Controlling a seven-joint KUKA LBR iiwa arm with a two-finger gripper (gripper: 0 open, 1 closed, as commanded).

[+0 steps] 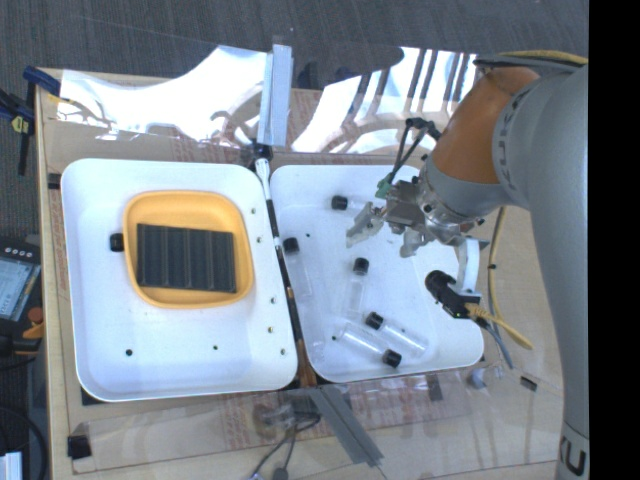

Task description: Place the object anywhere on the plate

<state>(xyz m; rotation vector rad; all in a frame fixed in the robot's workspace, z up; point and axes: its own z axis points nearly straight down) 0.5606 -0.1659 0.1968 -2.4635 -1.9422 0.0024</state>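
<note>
Vials [372, 346], two clear ones with black caps, lie nearest the camera, along the near wall of the right bin [465, 353]; they sit just beside each other, both on their sides. A little farther in, a small black cap [359, 265] rests on the bin floor by itself.

My gripper [385, 233] hangs over the middle of the right bin, beyond that cap. My fingers [361, 224] stand spread, with nothing between them. I cannot tell whether the tips touch the bin floor.

Level with this, in the left bin [90, 368], the yellow plate [185, 208] lies flat, a dark ribbed block [188, 256] covering most of its middle. A small black piece [117, 242] sits on the white floor just beside the plate's left rim. The loose objects in the right bin are well apart from the plate.

Farther back, a second black cap [290, 244] lies near the divider between the bins, and a third cap [339, 203] sits toward the far wall. Behind both bins, crumpled reflective sheet [200, 93] covers the surface [150, 438].
</note>
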